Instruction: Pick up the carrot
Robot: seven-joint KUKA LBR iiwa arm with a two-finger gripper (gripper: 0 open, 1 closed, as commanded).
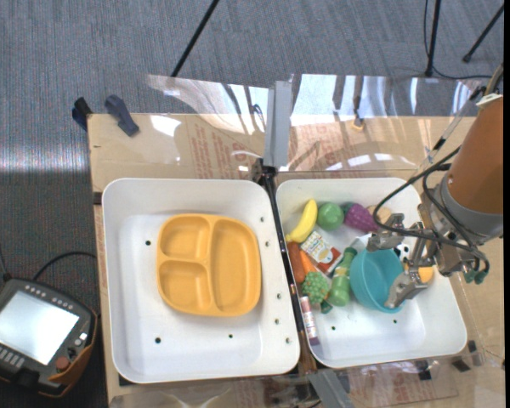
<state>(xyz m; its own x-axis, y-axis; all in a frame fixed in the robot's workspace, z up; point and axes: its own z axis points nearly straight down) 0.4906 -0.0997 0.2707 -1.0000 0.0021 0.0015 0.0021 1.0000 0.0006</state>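
Observation:
The carrot (297,263) is an orange piece lying along the left wall of the right bin (442,334), partly covered by a small red-and-white carton (321,251). My gripper (394,267) hangs over the right part of a teal bowl (375,280), well to the right of the carrot. Its fingers (405,289) are spread open, one on each side of the bowl's right rim, and there is no carrot between them. The grey arm with its orange band (489,155) comes in from the right.
A banana (304,220), a green fruit (330,216), purple grapes (360,218), broccoli (315,286), a green bottle (341,284) and a thin tube (308,315) crowd the right bin's left half. The left bin (127,338) holds a yellow divided plate (209,263).

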